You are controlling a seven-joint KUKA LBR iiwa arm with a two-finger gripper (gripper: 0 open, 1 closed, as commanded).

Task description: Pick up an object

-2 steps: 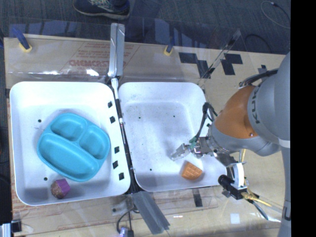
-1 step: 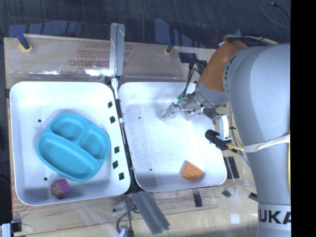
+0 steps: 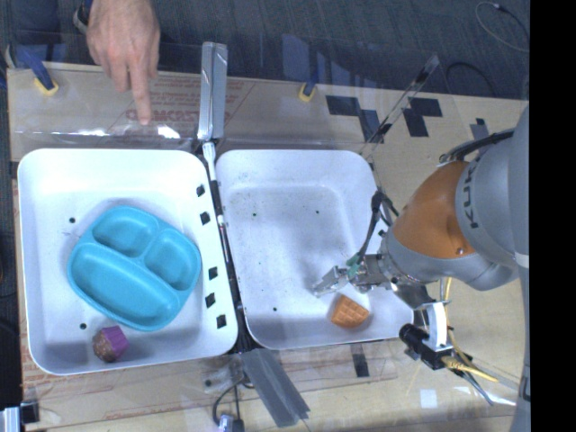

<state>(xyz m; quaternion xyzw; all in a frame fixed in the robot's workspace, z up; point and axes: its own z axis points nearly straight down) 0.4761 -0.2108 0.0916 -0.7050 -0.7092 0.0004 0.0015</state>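
the metal two-finger gripper hovers low in the right white plastic bin, just left of and slightly beyond the small orange-brown wedge-shaped block near the front wall. its fingers look slightly parted, holding nothing. approach step; next it must shift right and nearer, then descend.

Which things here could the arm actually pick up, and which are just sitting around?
Part of the job:
gripper, low in the right bin
orange piece, just beside the gripper
purple piece and blue divided tray, in the left bin

Just there:
a person's hand, finger on the bench above the left bin
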